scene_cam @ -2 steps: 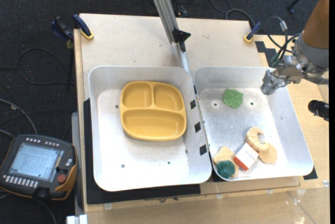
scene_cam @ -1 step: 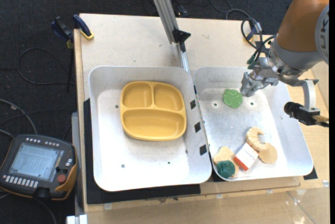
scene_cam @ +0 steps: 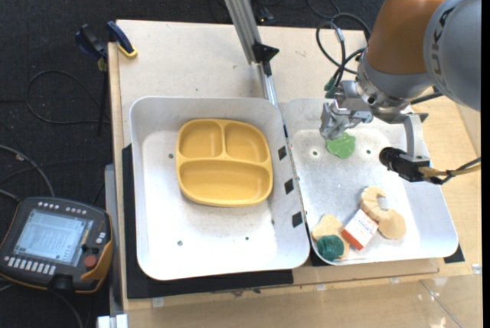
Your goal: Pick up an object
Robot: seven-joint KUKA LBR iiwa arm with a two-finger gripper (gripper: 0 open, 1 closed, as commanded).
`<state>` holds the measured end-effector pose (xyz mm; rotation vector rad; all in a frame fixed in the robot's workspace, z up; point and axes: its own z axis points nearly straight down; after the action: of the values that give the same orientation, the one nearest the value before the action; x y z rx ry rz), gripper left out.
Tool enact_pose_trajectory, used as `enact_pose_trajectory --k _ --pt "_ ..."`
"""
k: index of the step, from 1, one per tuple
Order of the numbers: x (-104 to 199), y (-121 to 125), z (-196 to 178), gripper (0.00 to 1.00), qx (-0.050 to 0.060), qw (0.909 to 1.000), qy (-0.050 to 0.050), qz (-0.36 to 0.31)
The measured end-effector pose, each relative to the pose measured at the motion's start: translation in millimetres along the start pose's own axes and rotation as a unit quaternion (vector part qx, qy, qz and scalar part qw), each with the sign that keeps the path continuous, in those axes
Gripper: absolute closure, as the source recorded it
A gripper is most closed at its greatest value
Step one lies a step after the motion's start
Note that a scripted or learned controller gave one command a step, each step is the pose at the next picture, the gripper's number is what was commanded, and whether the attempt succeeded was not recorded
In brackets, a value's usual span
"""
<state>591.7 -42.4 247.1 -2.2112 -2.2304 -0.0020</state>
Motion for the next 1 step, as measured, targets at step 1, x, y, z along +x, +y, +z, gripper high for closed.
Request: enact_pose_trajectory --k 1 --pt "44.6 -1.9 6.1 1.0 0.001 1.0 0.0 0.001"
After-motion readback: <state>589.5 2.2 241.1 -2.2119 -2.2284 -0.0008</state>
